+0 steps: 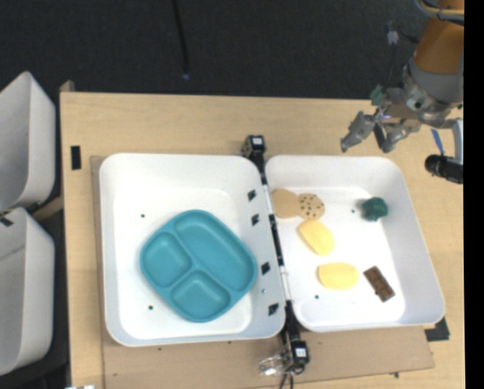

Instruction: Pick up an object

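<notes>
The right bin [404, 186] holds several small items: a tan flat piece [284, 203], a round cookie with dark chips [310, 207], two yellow pieces [316, 237] [338, 275], a teal lump [374, 208] and a brown bar [379, 283]. My gripper [370, 135] hangs above the bench just beyond the right bin's far rim, fingers spread open with nothing between them. The teal lump is the nearest item, a short way in front of it.
The left bin [120, 177] holds a teal divided plate [196, 264]. White boxes [10, 136] stand at the far left beside the bench. A black clip [253, 145] sits at the far end of the seam between the bins.
</notes>
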